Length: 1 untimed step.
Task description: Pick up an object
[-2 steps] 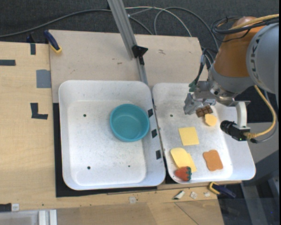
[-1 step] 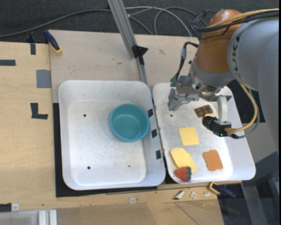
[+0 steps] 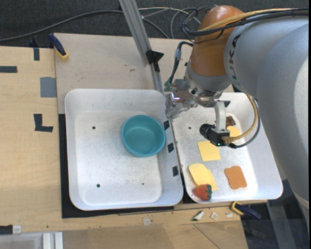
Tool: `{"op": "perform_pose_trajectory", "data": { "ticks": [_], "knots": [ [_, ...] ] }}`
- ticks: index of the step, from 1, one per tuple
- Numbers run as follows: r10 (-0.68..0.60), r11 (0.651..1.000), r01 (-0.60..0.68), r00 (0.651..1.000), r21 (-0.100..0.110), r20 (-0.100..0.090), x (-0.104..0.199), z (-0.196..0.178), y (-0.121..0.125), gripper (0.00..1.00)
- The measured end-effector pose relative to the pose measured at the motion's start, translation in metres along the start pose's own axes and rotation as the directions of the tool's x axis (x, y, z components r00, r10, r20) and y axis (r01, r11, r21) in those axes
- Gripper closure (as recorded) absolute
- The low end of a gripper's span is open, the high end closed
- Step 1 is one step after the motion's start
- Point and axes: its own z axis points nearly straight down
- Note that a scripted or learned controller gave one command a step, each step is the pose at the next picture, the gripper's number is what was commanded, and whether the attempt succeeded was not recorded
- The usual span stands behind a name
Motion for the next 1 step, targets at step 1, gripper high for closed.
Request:
{"op": "perform_pose_trajectory", "data": {
  "ticks": [1],
  "knots": [
    [-0.001,1.0,0.001,1.0,0.0,0.0,0.0599,0.0073,0.0114,1.0]
  ]
}}
